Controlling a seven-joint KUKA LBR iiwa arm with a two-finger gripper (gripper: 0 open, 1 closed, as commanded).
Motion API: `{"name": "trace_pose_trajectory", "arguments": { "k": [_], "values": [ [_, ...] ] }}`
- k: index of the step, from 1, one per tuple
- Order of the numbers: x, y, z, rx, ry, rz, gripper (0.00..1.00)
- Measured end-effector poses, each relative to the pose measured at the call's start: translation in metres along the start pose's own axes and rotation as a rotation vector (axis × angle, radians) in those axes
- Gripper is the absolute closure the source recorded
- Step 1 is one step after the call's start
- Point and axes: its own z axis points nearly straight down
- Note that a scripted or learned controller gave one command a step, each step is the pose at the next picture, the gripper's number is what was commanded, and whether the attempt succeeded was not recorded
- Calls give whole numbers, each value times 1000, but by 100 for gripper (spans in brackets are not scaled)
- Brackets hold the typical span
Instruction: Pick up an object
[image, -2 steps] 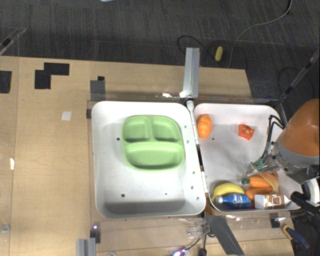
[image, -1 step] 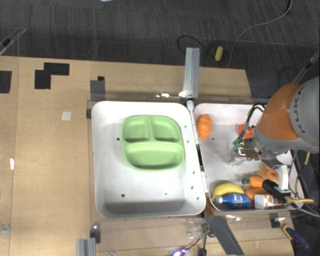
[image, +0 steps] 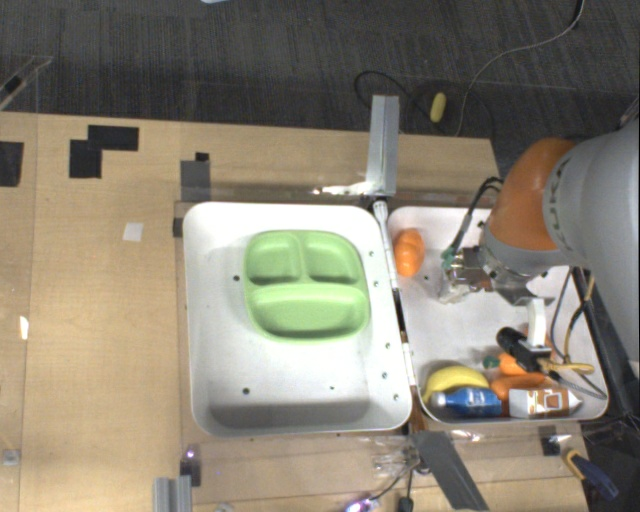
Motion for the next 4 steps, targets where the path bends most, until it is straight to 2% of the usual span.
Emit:
{"name": "trace_pose_trajectory", "arguments": {
  "k": [1, 2, 3, 4],
  "values": [
    [-1, 0, 0, 0, -1, 1, 0],
    [-56, -52, -1, 2, -2, -1, 0],
    [-49, 5, 1, 2, 0, 98, 0],
    [-19, -15, -3, 11, 2, 60, 0]
  ]
}}
